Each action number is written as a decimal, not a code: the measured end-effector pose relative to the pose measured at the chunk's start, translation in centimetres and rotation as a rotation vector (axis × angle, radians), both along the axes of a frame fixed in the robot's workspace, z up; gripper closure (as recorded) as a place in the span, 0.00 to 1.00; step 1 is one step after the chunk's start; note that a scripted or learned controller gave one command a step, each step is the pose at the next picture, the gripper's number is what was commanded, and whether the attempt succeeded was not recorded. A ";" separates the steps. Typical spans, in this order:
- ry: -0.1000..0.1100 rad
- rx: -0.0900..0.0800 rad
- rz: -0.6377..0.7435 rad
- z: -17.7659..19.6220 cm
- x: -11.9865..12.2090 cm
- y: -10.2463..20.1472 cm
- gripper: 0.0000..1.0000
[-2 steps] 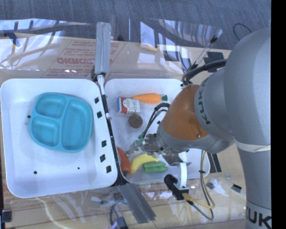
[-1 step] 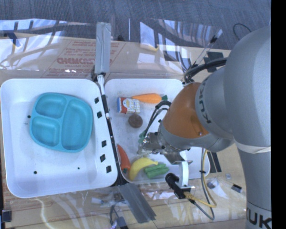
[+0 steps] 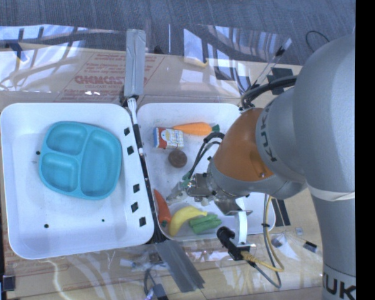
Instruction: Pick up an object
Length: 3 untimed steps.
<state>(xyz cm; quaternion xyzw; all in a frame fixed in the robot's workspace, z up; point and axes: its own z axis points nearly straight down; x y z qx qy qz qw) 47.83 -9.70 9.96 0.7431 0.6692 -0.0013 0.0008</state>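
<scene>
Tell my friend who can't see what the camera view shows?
A grey and orange robot arm reaches into the right bin, above a toy banana, carrot, green vegetable, small carton and brown ball. The left bin holds a blue divided plate.

The large grey robot arm (image 3: 325, 105) above the claw bore black "KU" lettering; the brown cardboard's (image 3: 94, 77) reddish print stayed illegible.

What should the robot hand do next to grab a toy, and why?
Probably lower a little toward the banana. The gripper hangs in the right bin just above the banana, and nothing shows between its fingers.
</scene>
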 end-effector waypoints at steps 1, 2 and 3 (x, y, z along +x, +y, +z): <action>0.004 0.004 0.034 -1.0 9.7 -1.2 0.00; 0.004 0.004 0.010 -0.9 14.0 -0.3 0.00; 0.009 0.004 0.022 -0.1 14.0 -0.1 1.00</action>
